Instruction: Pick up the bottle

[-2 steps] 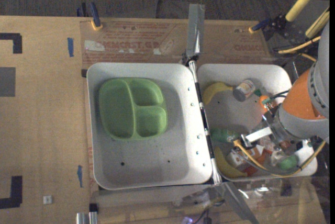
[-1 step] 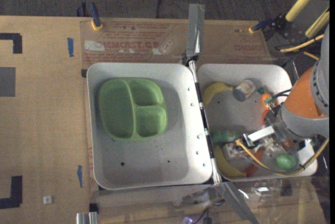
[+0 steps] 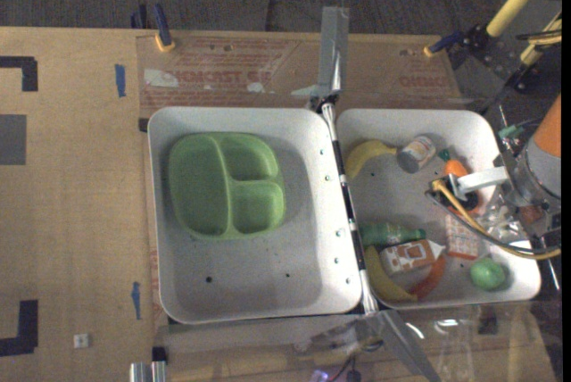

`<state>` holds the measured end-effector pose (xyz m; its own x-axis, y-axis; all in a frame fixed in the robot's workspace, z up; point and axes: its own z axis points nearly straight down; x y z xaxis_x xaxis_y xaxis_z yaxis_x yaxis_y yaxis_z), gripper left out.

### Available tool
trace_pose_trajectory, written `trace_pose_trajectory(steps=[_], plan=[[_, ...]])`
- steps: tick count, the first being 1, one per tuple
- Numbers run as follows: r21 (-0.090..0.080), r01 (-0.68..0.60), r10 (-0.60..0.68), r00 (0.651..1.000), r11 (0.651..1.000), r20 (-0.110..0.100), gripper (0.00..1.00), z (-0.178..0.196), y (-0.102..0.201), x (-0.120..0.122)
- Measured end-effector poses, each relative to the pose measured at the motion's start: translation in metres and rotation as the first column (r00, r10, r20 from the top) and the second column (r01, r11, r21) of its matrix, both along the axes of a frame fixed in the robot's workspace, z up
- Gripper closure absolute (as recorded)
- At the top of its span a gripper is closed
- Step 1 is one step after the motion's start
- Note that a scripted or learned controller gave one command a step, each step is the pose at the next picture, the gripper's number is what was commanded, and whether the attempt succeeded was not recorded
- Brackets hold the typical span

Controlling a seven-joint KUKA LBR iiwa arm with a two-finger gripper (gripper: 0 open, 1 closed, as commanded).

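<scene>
One view, bottle (image 3: 391, 235): green, lying flat in the right bin (image 3: 406, 123), near-left part, just far of the carton (image 3: 409, 257).
Handling: likely light, stiff, slick, prone to roll; grip across the body.
Arm: gripper (image 3: 500, 209) low at the bin's right edge, well apart from bottle.

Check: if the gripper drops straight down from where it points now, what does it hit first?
Likely the clear bottle lying under the gripper at the right bin's right side; depth is unclear from above.
</scene>
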<state>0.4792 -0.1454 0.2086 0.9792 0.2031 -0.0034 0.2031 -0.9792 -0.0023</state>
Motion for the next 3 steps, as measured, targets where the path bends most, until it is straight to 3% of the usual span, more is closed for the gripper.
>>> trace_pose_trajectory(steps=[1,2,3], plan=[[-0.001,-0.030,0.030,1.000,1.000,0.001,1.00,0.092,0.012,0.048],[-0.001,0.000,0.000,1.000,1.000,0.002,1.00,0.113,-0.009,0.103],[0.001,-0.017,0.017,1.000,1.000,-0.001,1.00,0.119,-0.043,0.081]])
